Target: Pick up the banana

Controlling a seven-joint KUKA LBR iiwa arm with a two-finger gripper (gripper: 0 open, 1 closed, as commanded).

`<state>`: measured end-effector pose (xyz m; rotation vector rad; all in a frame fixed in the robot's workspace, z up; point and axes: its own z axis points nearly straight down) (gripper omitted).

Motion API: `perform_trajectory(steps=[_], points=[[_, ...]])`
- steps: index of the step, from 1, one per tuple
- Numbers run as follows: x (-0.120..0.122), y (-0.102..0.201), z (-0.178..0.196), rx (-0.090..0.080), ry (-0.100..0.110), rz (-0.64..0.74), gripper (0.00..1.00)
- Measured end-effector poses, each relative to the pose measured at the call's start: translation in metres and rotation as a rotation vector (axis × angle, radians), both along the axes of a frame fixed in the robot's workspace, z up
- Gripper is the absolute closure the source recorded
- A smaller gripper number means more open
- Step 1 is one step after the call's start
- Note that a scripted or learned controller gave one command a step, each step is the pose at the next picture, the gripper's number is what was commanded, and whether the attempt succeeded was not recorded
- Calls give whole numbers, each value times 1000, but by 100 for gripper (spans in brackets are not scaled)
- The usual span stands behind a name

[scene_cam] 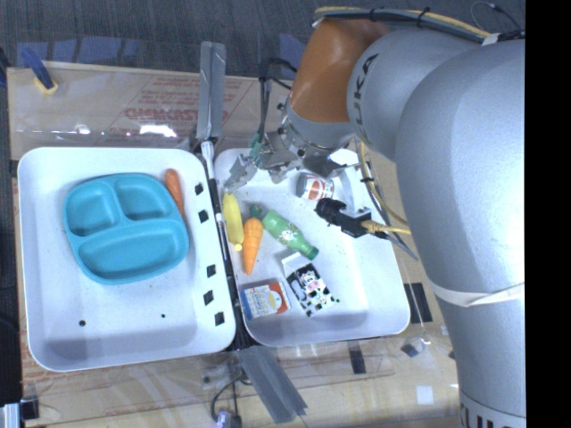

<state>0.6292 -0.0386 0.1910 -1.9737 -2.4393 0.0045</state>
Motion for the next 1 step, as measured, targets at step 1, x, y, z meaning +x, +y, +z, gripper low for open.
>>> perform_trajectory(steps=[1], points=[[-35, -49, 0, -1, 1, -218, 0]])
